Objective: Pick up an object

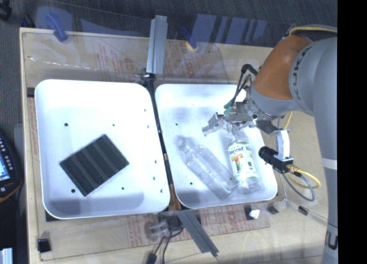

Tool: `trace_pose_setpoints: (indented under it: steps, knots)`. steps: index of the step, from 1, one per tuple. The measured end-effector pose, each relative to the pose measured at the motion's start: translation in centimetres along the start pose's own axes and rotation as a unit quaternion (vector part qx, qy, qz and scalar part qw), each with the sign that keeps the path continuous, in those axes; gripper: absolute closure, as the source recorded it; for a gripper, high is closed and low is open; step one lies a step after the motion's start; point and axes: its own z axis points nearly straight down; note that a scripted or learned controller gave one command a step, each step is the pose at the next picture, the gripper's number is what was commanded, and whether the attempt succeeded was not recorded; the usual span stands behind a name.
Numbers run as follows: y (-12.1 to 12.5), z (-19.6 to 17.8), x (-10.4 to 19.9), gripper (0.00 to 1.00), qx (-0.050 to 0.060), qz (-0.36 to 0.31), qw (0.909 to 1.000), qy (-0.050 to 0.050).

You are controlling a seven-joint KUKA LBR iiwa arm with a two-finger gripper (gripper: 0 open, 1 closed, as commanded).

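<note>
My gripper [225,124] hangs over the upper middle of the right bin [172,108], at the end of the grey arm with its orange band [278,70]. Just below it lies a small bottle with a white and green label [243,164], near the bin's right wall. A clear plastic bottle [204,166] lies at a slant to the left of it, and the two touch near their lower ends. A flat black ribbed block [94,164] rests in the left bin [51,93]. Nothing shows in the gripper's grasp.
A metal bar [156,47] stands behind the seam between the bins. Another bracket [192,235] sits at the front of the bench. Cables [299,178] loop off the arm beside the right bin's right wall.
</note>
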Motion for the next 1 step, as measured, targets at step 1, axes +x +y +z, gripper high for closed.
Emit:
trace_pose_setpoints:
  steps: [1]
  knots:
    - [-0.53, -0.90, -0.26, 0.00, 0.000, -0.025, 0.9997, 0.000]
